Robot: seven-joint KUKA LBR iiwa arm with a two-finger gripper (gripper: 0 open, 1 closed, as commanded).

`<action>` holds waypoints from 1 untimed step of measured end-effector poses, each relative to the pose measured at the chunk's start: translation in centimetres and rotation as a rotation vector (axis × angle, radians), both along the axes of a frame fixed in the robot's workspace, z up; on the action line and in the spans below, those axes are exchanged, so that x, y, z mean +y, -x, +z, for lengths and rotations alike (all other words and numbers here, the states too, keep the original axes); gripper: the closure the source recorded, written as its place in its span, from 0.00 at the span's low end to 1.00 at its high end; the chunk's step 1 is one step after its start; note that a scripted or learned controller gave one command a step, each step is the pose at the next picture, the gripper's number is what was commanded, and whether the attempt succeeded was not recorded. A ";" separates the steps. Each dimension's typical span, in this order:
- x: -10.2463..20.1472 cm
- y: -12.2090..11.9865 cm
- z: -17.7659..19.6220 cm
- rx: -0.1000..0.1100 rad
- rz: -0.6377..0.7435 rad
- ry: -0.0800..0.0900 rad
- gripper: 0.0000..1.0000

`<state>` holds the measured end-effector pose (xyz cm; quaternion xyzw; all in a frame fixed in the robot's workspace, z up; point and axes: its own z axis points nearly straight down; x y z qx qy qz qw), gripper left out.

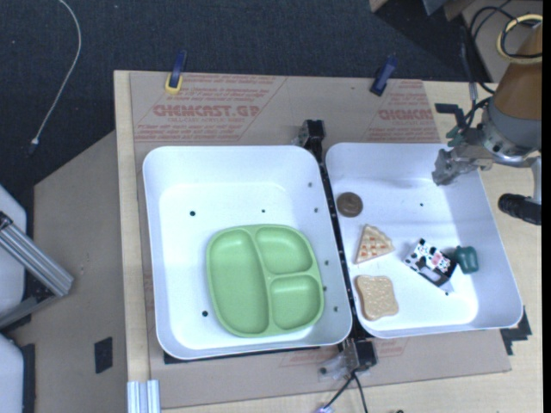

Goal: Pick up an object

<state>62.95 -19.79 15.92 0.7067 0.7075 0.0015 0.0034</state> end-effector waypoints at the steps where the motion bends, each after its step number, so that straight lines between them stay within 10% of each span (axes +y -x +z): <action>1: -0.3 0.4 6.3 -0.002 0.000 0.001 1.00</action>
